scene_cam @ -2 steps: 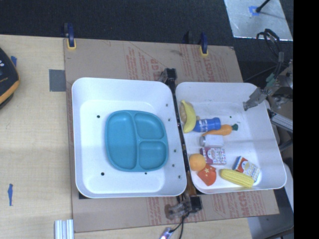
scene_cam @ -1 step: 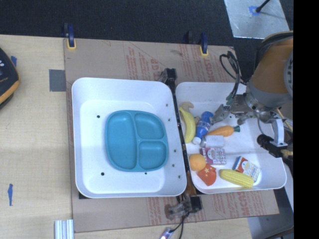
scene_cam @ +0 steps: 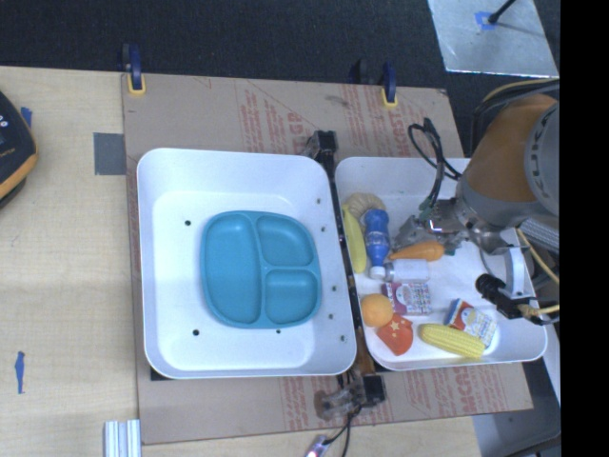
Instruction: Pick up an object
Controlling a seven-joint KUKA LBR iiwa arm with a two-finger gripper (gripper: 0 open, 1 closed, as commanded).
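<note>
The claw [scene_cam: 425,225] sits low over the orange carrot [scene_cam: 419,251]; I cannot tell its opening. Crowding by the blue bottle [scene_cam: 376,235] risks a glancing miss.

The light is bright and even, and it seems to come from above. The two white bins shine the most. The left bin [scene_cam: 162,284] looks almost washed out on its floor, with a soft grey shadow along its far inside wall. The blue plate [scene_cam: 260,268] has a pale sheen but no hard glare. The floor at the top is very dark. The picture is a bit soft and grainy. Small things in the right bin [scene_cam: 528,350] look fuzzy. The arm [scene_cam: 509,160] is blurry at its edges.
</note>
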